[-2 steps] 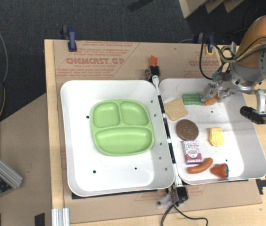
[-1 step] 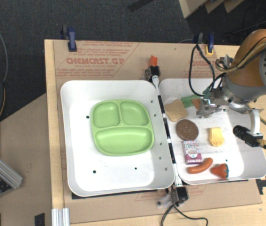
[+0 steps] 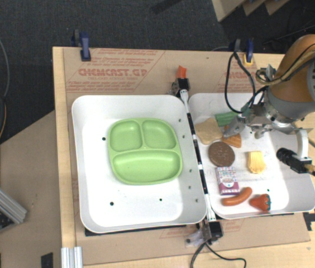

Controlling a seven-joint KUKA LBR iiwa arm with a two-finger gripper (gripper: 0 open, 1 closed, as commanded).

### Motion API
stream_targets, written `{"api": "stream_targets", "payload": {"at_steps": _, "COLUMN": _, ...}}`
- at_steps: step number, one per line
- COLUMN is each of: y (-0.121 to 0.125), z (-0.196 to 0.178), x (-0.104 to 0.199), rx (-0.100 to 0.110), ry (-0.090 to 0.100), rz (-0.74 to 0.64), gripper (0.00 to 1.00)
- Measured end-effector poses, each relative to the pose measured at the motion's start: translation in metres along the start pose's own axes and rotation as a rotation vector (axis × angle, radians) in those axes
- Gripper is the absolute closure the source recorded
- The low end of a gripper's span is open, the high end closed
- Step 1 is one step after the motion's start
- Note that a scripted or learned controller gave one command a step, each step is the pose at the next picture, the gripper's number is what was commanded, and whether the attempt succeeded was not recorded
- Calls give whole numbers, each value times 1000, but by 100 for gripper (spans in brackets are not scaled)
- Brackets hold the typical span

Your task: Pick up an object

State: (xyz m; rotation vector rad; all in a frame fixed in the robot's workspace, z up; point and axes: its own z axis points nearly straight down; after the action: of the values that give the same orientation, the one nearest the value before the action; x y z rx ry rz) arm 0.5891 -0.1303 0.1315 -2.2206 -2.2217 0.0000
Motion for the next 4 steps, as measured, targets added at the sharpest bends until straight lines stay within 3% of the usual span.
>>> {"api": "stream_targets", "payload": {"at_steps": 1, "y": 7, "z": 50, "x": 38, "rx": 5, "ry": 2, "rz": -2, "gripper": 0}}
{"api": "stream_targets", "payload": {"at_steps": 2, "y": 8, "z": 36, "x": 35, "rx": -1, "ry": 0, "rz": 1, "gripper": 100}}
{"api": "stream_targets", "payload": {"at_steps": 3, "y": 8, "z": 37, "x": 35, "rx": 0, "ry": 0, "rz": 1, "gripper": 0}}
{"api": "stream_targets", "payload": {"at_steps": 4, "y": -78, "z": 48, "x": 33, "rx": 8, "ry": 1, "rz": 4, "gripper": 0}}
